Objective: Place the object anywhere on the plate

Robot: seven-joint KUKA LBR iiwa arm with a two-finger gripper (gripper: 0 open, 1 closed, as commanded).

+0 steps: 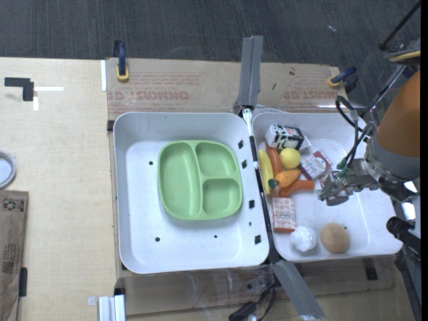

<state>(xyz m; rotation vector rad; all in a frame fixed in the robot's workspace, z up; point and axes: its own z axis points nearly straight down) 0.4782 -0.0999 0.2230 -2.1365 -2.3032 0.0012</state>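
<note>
Camera view gives us the green divided plate [199, 179] in the left bin [127, 199], well to the left of the gripper [332, 194], with nothing on it. We see the gripper low over the right bin [374, 246]; we cannot tell how its fingers stand. Just left of it lie a carrot [289, 178], a yellow ball [289, 158] and a red packet [314, 165]. Below it sit a brown round object [335, 238] and a white crumpled lump [303, 238].
</note>
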